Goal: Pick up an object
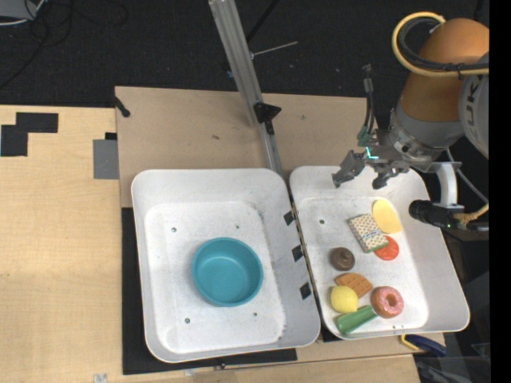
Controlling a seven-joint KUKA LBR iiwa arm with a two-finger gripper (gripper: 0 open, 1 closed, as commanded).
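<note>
My gripper [366, 175] hangs over the far edge of the right bin [319, 214], its two dark fingers spread open with nothing between them. Below it in that bin lie toy foods: a yellow oval piece [386, 215], a patterned cracker block [366, 230], a red tomato slice [387, 250], a chocolate donut [342, 258], a brown cookie [354, 282], a yellow lemon [344, 298], a pink donut [387, 301] and a green vegetable [355, 319]. The nearest pieces sit a short way toward the front right of the fingers.
The left bin [160, 214] holds a teal bowl [227, 271]. A metal rail [243, 66] slants up from between the bins. The grey and orange arm [439, 86] fills the upper right. A black cable fitting [435, 211] juts over the right bin's right rim.
</note>
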